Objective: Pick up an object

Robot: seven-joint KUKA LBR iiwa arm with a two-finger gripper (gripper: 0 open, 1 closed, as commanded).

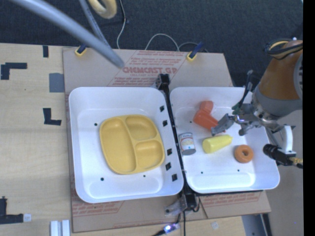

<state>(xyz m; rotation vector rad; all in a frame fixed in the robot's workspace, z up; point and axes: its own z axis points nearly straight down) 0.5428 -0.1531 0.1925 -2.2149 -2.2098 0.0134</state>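
On the worktop (pixel 34 132) two white bins sit side by side. The left bin (pixel 83 181) holds a yellow divided plate (pixel 132 144) near its centre, with bare floor all round it. In the right bin (pixel 266 178), the gripper (pixel 220 126) hangs above the middle; whether it is spread or pressed together cannot be told. An orange block (pixel 203 115) lies at its 11 o'clock, a yellow cylinder (pixel 216 143) just at its 6 o'clock. A small can (pixel 186 143) stands by the left wall, an orange ring (pixel 243 154) at 4 o'clock. The bin's 6 o'clock edge has open floor.
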